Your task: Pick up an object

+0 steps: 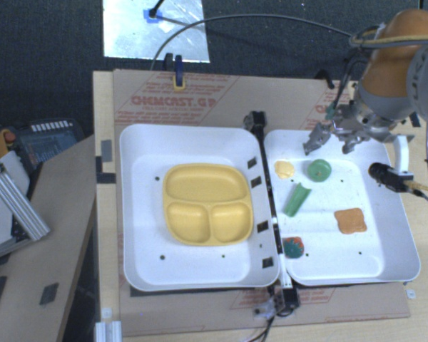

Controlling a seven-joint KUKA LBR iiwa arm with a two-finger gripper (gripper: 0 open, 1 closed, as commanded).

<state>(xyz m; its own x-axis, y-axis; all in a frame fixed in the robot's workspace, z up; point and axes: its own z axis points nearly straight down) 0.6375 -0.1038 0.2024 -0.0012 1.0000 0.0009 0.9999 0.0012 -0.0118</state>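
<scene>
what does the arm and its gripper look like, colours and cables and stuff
The arm is a rounded grey body with a broad orange band above the wrist. Thin dark cables loop around its upper end. Below sits a cluttered metallic grey wrist block carrying the gripper, which has two grey fingers. No lettering or markings can be made out on it.

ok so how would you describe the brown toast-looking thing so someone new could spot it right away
Look in the right-hand white bin, the one without the yellow divided tray. Toward its right side, below the green round piece and right of the green stick, lies the toast slice. It is the only flat, squarish, orange-brown item there.
</scene>
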